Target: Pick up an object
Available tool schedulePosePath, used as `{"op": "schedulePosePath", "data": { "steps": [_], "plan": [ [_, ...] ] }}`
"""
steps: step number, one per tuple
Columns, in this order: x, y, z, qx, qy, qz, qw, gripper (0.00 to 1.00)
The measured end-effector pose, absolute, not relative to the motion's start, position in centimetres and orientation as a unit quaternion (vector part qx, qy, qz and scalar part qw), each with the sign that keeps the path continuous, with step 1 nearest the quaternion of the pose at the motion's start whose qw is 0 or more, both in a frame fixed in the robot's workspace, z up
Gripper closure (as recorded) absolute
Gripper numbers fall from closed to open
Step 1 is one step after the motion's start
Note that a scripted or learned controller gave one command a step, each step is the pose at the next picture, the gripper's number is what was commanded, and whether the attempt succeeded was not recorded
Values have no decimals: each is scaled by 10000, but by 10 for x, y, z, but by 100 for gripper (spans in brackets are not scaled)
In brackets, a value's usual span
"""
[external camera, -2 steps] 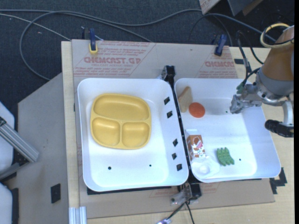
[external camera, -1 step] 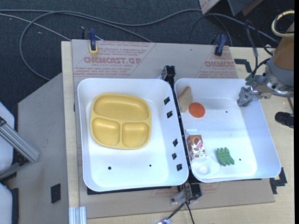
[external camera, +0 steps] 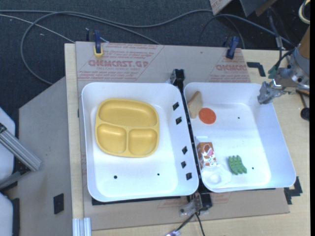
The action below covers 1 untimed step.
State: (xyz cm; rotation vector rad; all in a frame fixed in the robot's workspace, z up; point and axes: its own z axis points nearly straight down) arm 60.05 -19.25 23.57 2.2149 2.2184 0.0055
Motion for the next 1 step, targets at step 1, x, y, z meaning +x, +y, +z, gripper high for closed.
{"op": "schedulePosePath", "data": {
  "steps": [1],
  "plan": [
    [601,-133,226,7049,7093,5,-18,100]
  ]
}}
